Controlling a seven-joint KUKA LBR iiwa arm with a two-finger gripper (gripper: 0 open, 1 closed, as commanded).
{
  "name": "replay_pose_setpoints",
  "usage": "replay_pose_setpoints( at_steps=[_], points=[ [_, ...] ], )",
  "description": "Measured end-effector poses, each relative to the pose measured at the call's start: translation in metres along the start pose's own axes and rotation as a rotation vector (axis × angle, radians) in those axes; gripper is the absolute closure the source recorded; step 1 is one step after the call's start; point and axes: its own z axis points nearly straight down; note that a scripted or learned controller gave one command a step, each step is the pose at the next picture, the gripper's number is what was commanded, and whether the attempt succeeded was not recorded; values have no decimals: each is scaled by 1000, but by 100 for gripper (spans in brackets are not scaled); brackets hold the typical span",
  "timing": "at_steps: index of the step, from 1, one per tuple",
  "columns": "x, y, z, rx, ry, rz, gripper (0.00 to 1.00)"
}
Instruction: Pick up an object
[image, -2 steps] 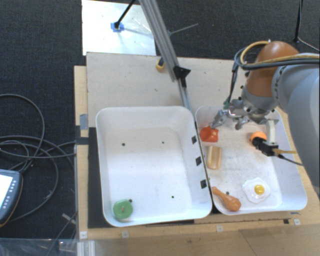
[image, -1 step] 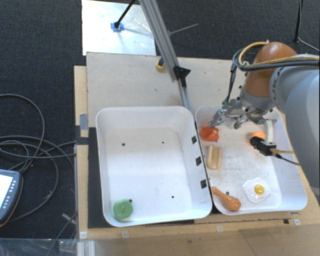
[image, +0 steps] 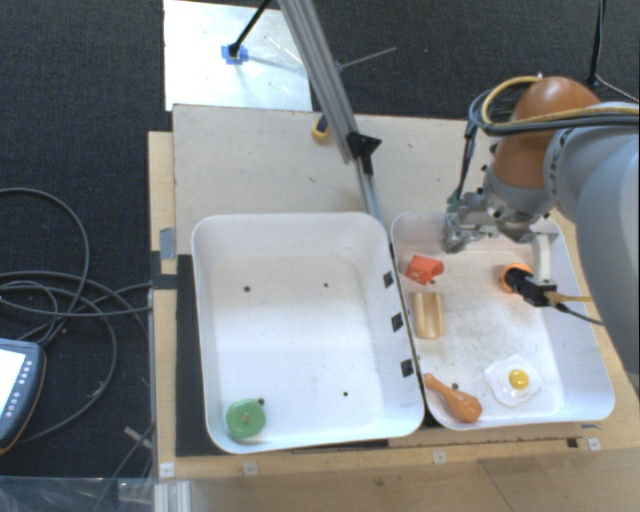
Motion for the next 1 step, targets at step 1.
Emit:
replay_pose_setpoints(
  at_steps=[1],
  points=[
    [2, 13, -54, 9, 0, 3, 100]
  ],
)
